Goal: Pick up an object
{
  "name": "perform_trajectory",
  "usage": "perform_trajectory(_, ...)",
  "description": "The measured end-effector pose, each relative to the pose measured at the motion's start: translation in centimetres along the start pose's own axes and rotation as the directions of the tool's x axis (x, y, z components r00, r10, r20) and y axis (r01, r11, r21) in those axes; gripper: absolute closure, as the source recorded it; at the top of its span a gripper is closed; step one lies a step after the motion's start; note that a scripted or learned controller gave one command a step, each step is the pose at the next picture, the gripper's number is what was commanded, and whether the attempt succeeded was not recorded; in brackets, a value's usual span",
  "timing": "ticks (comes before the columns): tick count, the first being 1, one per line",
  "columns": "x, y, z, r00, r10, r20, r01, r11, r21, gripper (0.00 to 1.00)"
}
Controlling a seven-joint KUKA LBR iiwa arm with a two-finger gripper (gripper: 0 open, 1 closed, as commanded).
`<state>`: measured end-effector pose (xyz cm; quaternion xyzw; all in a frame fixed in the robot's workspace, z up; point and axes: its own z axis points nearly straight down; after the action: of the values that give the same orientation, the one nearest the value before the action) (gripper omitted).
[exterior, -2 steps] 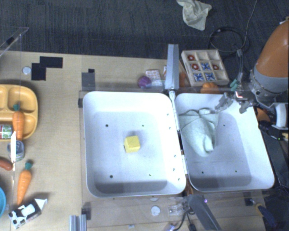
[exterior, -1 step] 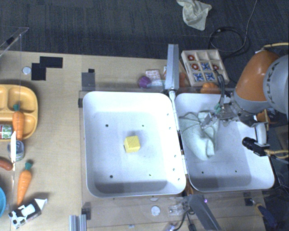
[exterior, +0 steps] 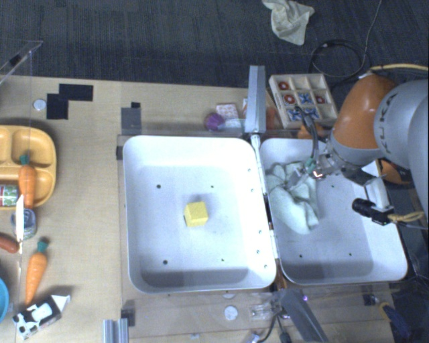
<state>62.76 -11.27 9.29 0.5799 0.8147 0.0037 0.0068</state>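
Whether my gripper (exterior: 314,169) is clenched or released I cannot tell: its tip is dark and small against the crumpled white cloth (exterior: 295,199) beneath it, and nothing shows plainly between its ends. It sits in the far left part of the right bin (exterior: 365,251), over the far edge of that cloth, with a small reddish glint beside it. I cannot say whether it touches the fabric or hangs just above it.

My arm comes in from the right, the orange band (exterior: 358,112) showing over the far right corner of the bin.

The cloth lies bunched against the left wall of the right bin, running from far to near. In the left bin (exterior: 137,201) a yellow block (exterior: 196,214) rests alone near the middle, well apart from me and from the cloth.

Beyond the bins, on the far side, stands a flat compartmented box (exterior: 303,98) with red and blue pieces, and to its left a small purple object (exterior: 214,121). A pale rag (exterior: 288,20) lies on the dark floor farther off.

At the left edge of the bench a yellow divided plate (exterior: 37,144) holds a toy carrot (exterior: 26,185); another carrot (exterior: 35,265) lies nearer.
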Motion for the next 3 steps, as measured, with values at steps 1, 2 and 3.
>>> perform_trajectory(1, 1.2, 2.4, 0.0, 0.985, -0.173, 0.004, 0.173, 0.985, -0.003, 0.00)
perform_trajectory(2, 1.3, 2.8, -1.4, 0.985, -0.174, 0.005, 0.174, 0.985, -0.011, 1.00)
perform_trajectory(3, 1.6, 5.3, -9.5, 0.859, -0.513, -0.002, 0.513, 0.859, 0.000, 1.00)
